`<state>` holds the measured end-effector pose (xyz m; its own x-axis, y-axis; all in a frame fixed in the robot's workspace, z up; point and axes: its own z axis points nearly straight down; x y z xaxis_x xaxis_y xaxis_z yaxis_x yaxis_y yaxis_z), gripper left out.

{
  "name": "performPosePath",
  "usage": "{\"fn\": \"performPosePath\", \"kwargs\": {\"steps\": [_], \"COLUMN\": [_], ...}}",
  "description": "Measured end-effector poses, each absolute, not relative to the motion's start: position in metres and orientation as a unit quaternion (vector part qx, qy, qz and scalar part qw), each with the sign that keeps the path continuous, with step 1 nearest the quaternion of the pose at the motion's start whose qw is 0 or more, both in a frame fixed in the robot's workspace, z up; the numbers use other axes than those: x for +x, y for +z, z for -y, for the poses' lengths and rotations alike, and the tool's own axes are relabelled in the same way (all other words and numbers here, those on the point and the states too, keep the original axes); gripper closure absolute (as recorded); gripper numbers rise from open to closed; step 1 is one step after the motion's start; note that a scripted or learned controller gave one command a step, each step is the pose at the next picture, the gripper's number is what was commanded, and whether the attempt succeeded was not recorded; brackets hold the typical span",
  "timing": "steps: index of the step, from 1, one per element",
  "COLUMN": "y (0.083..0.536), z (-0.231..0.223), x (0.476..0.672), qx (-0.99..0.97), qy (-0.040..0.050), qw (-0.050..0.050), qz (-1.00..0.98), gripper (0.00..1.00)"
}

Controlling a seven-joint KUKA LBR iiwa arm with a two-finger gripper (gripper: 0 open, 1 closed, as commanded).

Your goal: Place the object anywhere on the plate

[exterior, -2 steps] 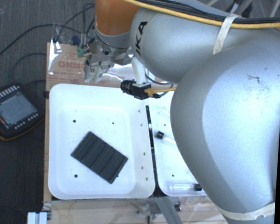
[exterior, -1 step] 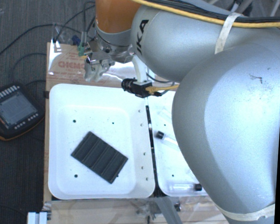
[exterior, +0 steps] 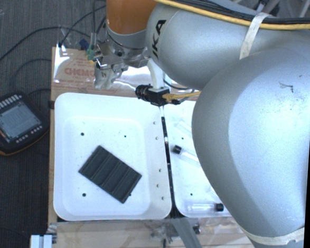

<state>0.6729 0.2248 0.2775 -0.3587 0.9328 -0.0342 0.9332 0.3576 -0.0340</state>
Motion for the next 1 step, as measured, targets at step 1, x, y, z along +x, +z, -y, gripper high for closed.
{"fn": "performPosePath", "kwargs": {"steps": [1], "y": [0.2843], "z": [-0.2251], "x": [0.6734], "qx": [0.566], "qy": [-0.0256], "qw": [0.004], "qz": [-0.824], "gripper": [1.0]}}
